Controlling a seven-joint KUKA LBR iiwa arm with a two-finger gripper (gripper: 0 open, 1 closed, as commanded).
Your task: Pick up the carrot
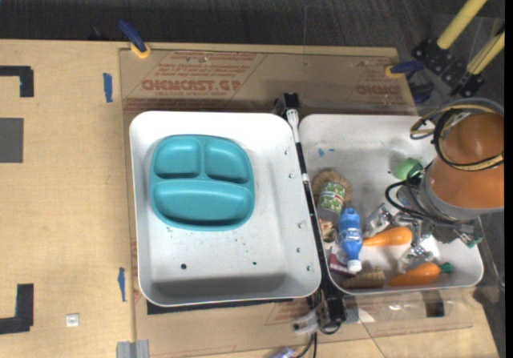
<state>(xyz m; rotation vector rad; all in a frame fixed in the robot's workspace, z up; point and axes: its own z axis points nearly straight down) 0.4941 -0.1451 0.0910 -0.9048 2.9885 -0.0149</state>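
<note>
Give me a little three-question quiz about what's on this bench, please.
1. True or false: the teal plate lies in the left bin.
2. How many orange carrots lie in the right bin?
3. The blue bottle lies: A) on the teal plate, B) in the right bin, C) on the cardboard.

Key: 1 true; 2 two, one by the gripper, another near the bin's front edge; 3 B.

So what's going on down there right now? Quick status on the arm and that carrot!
Gripper low in the right bin, over the clutter. One carrot right at it, grasp unconfirmed. Second carrot near the front wall. Blue bottle crowds close beside.
</note>
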